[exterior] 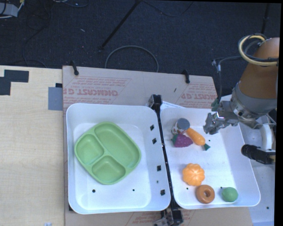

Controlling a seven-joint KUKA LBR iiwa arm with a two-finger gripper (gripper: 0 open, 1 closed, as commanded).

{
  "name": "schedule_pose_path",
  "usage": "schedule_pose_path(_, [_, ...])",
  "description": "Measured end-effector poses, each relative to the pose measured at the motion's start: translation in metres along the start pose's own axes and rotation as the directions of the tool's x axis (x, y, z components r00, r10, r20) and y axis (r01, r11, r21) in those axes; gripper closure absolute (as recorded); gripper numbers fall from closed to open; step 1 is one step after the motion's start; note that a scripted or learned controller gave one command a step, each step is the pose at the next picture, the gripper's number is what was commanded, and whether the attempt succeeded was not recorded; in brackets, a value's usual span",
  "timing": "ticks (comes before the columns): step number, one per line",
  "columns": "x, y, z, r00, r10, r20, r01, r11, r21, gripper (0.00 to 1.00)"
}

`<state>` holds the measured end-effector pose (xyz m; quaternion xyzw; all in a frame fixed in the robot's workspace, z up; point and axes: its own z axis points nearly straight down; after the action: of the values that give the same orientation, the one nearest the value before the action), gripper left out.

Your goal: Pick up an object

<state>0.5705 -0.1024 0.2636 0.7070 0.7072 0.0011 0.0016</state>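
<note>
Camera view: fingers (213, 125) above right bin (242, 160), upper right part; open or closed, cannot tell; nothing visibly held; carrot (195, 136) just left of fingers, touching purple item (182, 141); orange (193, 174), donut (205, 194), lime (229, 194) well below fingers; green tray (107, 152) in left bin (78, 187), far left.

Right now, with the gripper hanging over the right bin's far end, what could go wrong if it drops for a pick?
1. The carrot, the purple piece and the grey-capped item lie bunched together, so the gripper may nudge or catch the wrong one.
2. The gripper sits near the right bin's far wall; a descent there might clip the rim.
3. The round orange fruit and green ball may roll away if touched.
</note>
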Motion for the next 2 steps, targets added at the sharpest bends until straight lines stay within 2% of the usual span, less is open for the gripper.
schedule_pose_path(2, [0.09, 0.002, 0.002, 1.0, -0.004, -0.002, 0.004, 1.0, 0.008, 1.0])
